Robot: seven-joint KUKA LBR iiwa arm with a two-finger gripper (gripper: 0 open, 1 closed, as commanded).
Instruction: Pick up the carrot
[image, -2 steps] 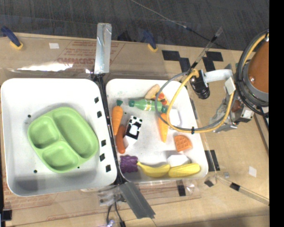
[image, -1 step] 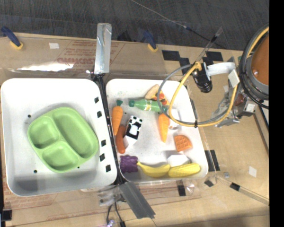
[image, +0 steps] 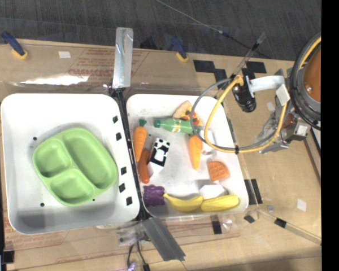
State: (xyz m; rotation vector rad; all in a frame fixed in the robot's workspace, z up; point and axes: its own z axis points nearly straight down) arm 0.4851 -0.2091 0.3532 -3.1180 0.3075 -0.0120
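Orange plastic, smooth and tapered, is what I read in the carrot [image: 140, 145], which lies lengthwise along the left wall of the right bin [image: 235, 151], leafy end toward the far side. I judge it a hollow toy: light, stiff, not fragile, and slippery enough to squirt out of a pinch near its narrow tip. I would take hold across the thick upper third, where the sides run nearly parallel.

A second orange carrot-like piece [image: 195, 151] sits near the bin's centre, just below the green bottle [image: 175, 125]; it has more open floor around it and may be the easier target.

Room is tight around the left one. The bin wall touches or nearly touches its left side, a black-and-white block [image: 159, 152] lies just beside its right, and a purple piece [image: 154, 195] sits near its lower end. One finger must slip between carrot and wall.

Along the near wall lie a banana [image: 182, 202] and a corn cob [image: 220, 203]; an orange wedge [image: 218, 170] rests right of centre. The left bin [image: 11, 151] holds a green divided plate [image: 74, 165].

My end effector [image: 274, 133] hangs over the counter [image: 282, 191], right of the bins and well apart from the carrot, trailing a yellow cable [image: 212, 109]. It seems half hidden by cabling, so I cannot tell whether it is apart or together.
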